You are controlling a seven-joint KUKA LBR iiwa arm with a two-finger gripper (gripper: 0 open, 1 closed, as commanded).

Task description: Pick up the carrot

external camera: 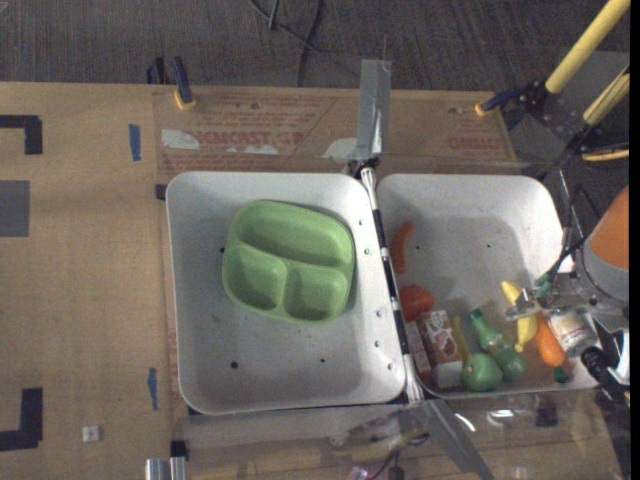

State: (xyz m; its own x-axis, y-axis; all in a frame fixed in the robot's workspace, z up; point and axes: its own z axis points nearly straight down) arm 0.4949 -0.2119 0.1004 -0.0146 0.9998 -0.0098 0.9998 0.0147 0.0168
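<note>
The carrot (pixel 549 347), orange with a small green top at its near end, lies in the near right corner of the right bin (pixel 470 203). My gripper (pixel 541 309) hangs low over that corner, just above and slightly left of the carrot's far end. It also sits close to a yellow banana (pixel 521 314). The grey wrist and orange band (pixel 612 240) come in from the right edge and hide part of the bin's right wall.
Crowded near the carrot are a green bottle (pixel 486 329), a green pear (pixel 481 372), a juice carton (pixel 440 335), a red item (pixel 416 300) and an orange-red sausage (pixel 401 246). The left bin (pixel 200 348) holds a green divided plate (pixel 289 261).
</note>
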